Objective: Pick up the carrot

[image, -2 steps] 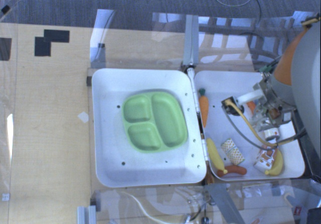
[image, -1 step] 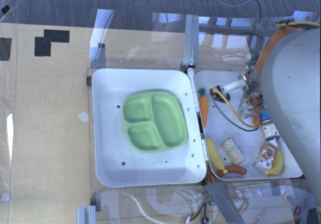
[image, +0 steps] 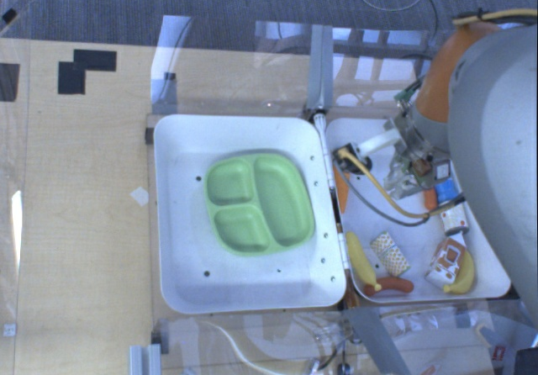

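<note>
The carrot (image: 340, 186) lies along the right bin's (image: 487, 281) edge at nine o'clock. The hand (image: 409, 167) hovers near it, not holding it; how wide it is, I cannot tell. Next it must slide toward nine o'clock and drop.

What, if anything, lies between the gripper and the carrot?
No loose item lies between the gripper and the carrot, which lies against the right bin's left wall. Only a yellow cable loops across that gap.
</note>
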You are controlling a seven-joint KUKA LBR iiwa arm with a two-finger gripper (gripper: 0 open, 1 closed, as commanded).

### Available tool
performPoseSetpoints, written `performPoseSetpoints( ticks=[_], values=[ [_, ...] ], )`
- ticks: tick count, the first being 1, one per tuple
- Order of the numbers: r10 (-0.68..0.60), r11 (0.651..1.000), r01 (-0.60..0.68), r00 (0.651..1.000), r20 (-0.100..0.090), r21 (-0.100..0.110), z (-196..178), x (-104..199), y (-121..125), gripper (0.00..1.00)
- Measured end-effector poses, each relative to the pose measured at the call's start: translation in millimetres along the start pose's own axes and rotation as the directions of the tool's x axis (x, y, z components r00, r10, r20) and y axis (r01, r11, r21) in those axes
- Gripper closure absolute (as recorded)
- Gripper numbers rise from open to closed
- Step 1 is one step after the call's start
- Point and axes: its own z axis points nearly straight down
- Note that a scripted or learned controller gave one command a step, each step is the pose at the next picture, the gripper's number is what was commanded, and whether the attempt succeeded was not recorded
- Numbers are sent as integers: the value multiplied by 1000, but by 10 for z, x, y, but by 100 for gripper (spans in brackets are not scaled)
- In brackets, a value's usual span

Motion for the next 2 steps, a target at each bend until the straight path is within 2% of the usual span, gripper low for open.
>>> performPoseSetpoints(
  ticks=[1, 2],
  values=[
    [83, 997, -83, 997, 4, 2, 696, -116, 842, 100],
    [80, 997, -80, 997, -1, -1, -572, -263, 133, 100]
  ],
)
